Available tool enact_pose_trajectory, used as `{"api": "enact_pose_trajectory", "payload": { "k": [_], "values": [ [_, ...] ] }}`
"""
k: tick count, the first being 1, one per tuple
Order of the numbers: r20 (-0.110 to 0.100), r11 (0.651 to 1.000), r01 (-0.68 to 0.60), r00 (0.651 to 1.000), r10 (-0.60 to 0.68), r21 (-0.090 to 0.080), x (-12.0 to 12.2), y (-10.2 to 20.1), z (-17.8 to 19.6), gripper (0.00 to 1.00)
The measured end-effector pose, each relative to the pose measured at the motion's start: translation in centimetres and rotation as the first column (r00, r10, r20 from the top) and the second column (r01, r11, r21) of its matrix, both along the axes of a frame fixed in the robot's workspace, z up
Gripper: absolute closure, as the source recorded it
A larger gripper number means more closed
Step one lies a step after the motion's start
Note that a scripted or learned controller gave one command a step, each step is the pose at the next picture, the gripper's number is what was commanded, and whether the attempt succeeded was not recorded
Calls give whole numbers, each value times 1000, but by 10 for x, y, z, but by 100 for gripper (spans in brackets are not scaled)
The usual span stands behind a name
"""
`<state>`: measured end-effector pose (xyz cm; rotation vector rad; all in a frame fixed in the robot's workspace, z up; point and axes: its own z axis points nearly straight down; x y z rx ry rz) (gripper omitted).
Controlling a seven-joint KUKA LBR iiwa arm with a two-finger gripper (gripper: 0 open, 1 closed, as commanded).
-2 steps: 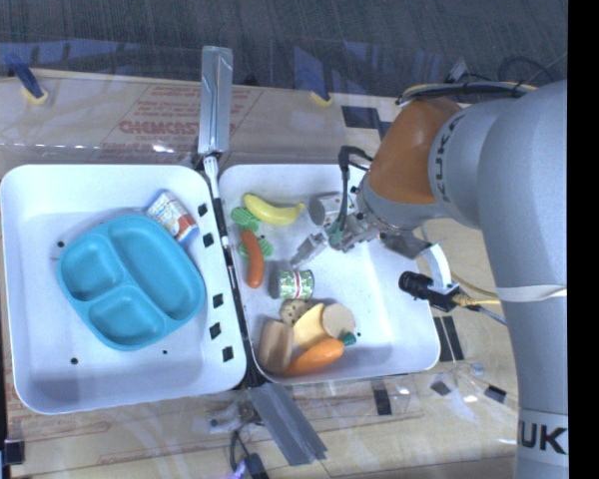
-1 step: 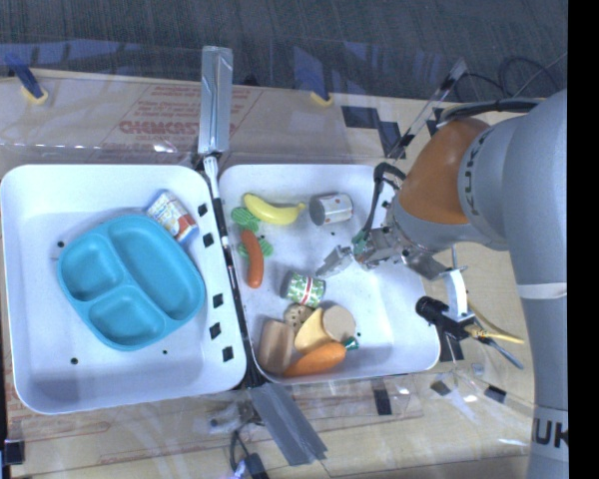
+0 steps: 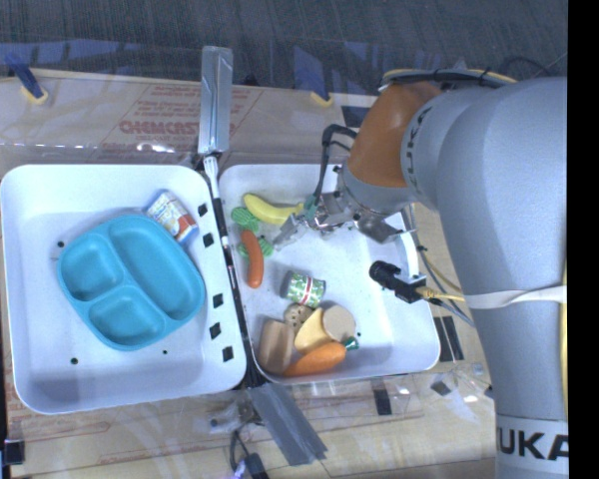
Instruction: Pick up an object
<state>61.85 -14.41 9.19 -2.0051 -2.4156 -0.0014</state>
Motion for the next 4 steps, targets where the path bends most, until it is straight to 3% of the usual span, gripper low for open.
{"api": "enact_pose_trajectory", "payload": {
  "k": [1, 2, 3, 4],
  "values": [
    [-2, 998, -56, 998, 56, -1, -54, 11, -1, 0],
    [-2, 998, -61, 998, 61, -2, -54, 11, 10, 100],
    [-2, 998, -60, 998, 60, -2, -54, 11, 10, 0],
    [-2, 984, -178, 984, 178, -1, -85, -29, 0, 0]
  ]
}}
